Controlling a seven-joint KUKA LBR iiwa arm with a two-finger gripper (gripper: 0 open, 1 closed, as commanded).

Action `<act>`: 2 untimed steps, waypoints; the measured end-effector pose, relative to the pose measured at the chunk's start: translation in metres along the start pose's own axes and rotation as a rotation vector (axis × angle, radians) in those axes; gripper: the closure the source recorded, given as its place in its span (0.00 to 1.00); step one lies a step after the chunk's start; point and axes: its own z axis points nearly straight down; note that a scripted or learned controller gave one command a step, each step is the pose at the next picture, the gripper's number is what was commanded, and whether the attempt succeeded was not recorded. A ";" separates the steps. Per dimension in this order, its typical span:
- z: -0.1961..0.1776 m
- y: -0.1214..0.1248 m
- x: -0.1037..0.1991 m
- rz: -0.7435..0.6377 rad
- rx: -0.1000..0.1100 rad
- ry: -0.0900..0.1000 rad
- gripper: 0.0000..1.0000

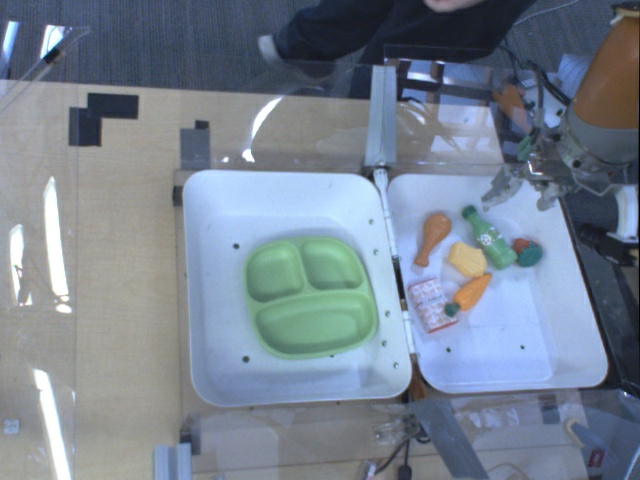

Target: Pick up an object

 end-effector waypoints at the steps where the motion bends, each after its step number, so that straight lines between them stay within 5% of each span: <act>1: 0.100 -0.023 -0.028 -0.016 -0.004 0.000 0.00; 2: 0.116 0.017 -0.031 -0.022 -0.026 0.006 0.00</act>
